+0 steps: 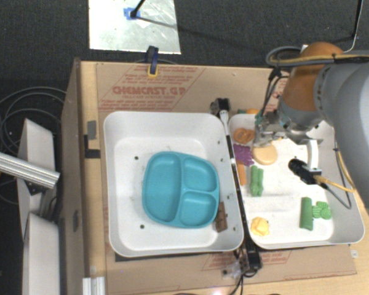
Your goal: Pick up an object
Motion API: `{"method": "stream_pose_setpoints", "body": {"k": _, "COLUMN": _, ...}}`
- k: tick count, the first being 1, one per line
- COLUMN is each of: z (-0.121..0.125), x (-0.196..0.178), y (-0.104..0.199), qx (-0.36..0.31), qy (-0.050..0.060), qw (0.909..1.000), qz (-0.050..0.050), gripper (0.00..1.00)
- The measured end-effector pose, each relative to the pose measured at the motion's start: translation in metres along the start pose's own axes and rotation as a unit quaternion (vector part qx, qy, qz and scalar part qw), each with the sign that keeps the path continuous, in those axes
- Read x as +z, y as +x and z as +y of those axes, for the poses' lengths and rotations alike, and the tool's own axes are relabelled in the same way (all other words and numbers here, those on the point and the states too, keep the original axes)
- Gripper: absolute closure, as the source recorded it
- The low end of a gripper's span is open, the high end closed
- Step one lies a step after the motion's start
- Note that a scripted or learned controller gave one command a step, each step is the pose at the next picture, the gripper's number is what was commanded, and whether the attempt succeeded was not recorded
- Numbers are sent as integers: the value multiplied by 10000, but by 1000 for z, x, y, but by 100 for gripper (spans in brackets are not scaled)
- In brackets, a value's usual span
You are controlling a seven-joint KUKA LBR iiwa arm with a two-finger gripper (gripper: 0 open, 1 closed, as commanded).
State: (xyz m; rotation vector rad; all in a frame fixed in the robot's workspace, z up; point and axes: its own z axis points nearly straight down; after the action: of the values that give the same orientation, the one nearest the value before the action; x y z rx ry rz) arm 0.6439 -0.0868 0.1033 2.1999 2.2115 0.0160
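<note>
- nearest the camera, in the right bin (347, 229), a small yellow piece (260, 227) is lying by the front left corner, and a green block (306, 213) with a knobbly green piece (322, 211) beside it is sitting toward the front right.
- a little farther in, a green stick (256, 180) is lying with its long axis running front to back, just right of the divider.
- in the left bin (172, 125), a blue divided plate (180, 189) is resting flat, well apart from the arm.
- farther back, a tan round disc (265, 155) is lying just below the gripper (265, 132), with a purple piece (243, 155) to its left and an orange piece (244, 136) beside that.
- the gripper is hanging at the back left of the right bin, among those back pieces; whether it is open or closed cannot be told, and nothing can be seen held.
- judging from this, the tan disc is lying nearest the tool, toward the front of it, so a short move that way looks like what the pick calls for.
</note>
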Motion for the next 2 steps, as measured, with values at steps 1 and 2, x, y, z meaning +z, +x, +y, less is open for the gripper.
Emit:
{"method": "stream_pose_setpoints", "body": {"k": 1, "z": -1, "x": 1, "y": 0, "qx": -5, "qy": 9, "qw": 10000, "qz": -2, "gripper": 0}}
{"method": "stream_pose_setpoints", "body": {"k": 2, "z": -105, "x": 19, "y": -15, "qx": 45, "qy": 164, "qw": 9998, "qz": 52, "gripper": 0}}
